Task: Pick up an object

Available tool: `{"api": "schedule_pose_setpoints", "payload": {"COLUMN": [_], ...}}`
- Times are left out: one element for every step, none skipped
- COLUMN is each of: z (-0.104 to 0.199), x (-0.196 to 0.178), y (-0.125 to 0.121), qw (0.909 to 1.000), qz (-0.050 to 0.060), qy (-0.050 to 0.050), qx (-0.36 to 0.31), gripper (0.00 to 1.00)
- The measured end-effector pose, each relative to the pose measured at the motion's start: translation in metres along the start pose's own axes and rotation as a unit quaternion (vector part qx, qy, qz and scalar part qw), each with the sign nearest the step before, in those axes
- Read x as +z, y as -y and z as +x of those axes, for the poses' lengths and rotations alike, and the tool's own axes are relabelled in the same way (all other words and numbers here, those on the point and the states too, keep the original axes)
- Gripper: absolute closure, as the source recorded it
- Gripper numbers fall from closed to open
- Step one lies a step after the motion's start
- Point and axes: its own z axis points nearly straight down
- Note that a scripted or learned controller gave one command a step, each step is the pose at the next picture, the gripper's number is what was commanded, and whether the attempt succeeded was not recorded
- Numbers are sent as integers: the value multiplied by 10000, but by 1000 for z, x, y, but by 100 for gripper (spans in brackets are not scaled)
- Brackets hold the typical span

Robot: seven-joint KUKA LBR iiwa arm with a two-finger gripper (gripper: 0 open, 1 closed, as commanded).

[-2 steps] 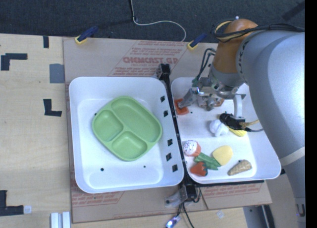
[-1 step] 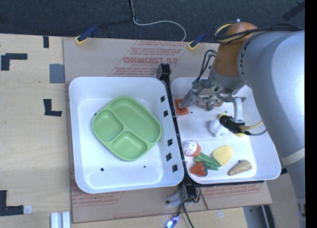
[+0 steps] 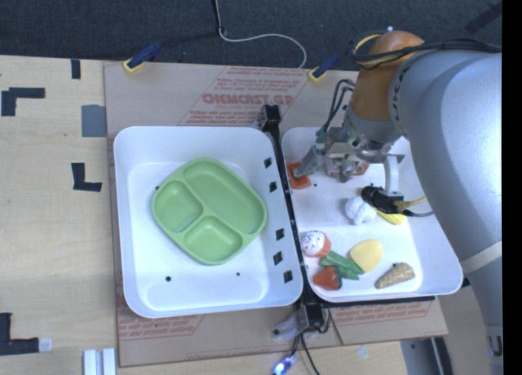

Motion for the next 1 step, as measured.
{"api": "schedule_pose_setpoints", "payload": {"z": [0], "x": [0], "y": [0], "qw": [10000], "qz": [-4], "qy": [2], "qx": [3], "gripper": [0]}}
